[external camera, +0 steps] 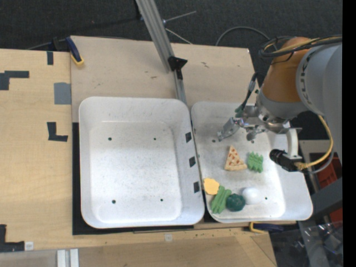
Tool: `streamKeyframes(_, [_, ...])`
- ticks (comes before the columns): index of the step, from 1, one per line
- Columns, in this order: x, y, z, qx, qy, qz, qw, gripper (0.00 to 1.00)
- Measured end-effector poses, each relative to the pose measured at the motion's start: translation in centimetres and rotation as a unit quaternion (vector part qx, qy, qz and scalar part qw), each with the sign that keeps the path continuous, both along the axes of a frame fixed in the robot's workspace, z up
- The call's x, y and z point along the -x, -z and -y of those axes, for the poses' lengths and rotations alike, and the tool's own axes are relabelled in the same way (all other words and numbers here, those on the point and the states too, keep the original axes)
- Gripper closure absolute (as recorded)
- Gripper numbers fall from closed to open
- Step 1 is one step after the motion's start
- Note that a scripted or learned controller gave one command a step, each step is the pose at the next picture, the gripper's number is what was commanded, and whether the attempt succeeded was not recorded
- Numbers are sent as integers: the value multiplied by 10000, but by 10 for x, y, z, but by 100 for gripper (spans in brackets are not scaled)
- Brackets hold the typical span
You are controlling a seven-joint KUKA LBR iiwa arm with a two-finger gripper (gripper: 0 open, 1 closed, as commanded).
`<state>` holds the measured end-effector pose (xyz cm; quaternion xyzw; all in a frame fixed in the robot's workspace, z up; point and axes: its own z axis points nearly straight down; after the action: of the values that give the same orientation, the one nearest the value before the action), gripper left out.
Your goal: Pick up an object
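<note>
My gripper (239, 133) hangs over the upper middle of the right bin (297, 207). Its fingers are spread open and nothing sits between them. Just below it lies a pizza-slice toy (235, 159), with a green leafy piece (255, 162) beside it on the right. Along the bin's front are a yellow piece (211, 186), a light green pod (220, 199), a dark green round thing (235, 202) and a white ball (251, 194).
The left bin (92, 166) lies beside the right one, and their rims meet at the middle. A slanted metal pole (158, 32) comes down to the bins' far junction. The arm's grey body and orange band (286, 77) reach in from the right.
</note>
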<state>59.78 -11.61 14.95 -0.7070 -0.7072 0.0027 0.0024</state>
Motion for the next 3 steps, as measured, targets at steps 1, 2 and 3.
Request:
streamKeyframes(1, [-5, 53, 7, -1, -1, -3, 10000, 0])
streamKeyframes(2, [-7, 40, 6, -5, -11, 21, 10000, 100])
streamKeyframes(3, [-7, -3, 1, -2, -8, 47, 10000, 100])
